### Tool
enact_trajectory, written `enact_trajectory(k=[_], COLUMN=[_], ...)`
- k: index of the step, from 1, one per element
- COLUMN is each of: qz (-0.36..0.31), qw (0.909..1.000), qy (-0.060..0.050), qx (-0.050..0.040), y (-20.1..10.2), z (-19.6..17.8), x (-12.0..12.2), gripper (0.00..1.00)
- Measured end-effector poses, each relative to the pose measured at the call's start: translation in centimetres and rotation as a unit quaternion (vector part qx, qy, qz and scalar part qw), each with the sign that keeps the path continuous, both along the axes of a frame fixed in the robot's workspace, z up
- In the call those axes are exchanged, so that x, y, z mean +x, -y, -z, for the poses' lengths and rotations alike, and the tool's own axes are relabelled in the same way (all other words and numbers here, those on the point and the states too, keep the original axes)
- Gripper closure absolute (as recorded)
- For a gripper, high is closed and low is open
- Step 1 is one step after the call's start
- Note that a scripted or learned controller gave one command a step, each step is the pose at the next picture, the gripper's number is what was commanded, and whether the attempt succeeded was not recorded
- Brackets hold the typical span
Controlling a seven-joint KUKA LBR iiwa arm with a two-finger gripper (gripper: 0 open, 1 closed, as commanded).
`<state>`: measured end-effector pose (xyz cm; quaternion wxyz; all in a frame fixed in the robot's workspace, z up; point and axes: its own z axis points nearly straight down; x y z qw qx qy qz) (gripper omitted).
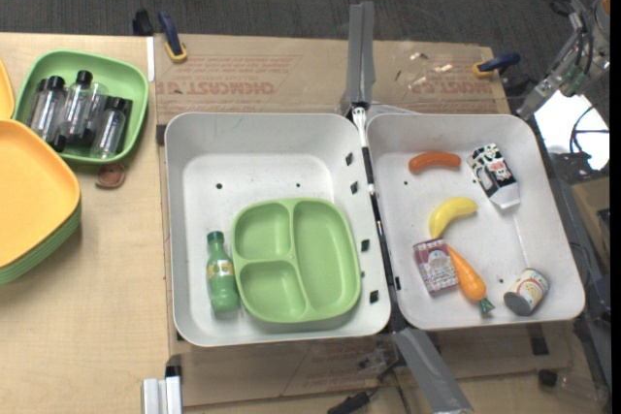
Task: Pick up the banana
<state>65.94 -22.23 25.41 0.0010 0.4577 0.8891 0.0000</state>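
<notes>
The yellow banana [452,212] lies in the middle of the right white bin [543,208], curved, its upper end pointing right. An orange sausage [434,161] lies just above it. Below it are a pink packet [435,266] and an orange carrot [468,276]. Nothing touches or covers the banana.
A black-and-white milk carton [494,175] lies right of the banana, and a small can [527,291] sits in the bin's lower right corner. The left bin [194,170] holds a green divided plate [294,259] and a green bottle [221,272]. Far left are orange plates [34,208] and a green tray of bottles [82,107].
</notes>
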Motion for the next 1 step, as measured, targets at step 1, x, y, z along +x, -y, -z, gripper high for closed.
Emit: enact_trajectory(k=[1], qz=[-0.149], qw=[0.9888], qy=[0.001], qx=[-0.0007], y=[0.0], z=[-2.64], x=[-0.86], gripper=[1.0])
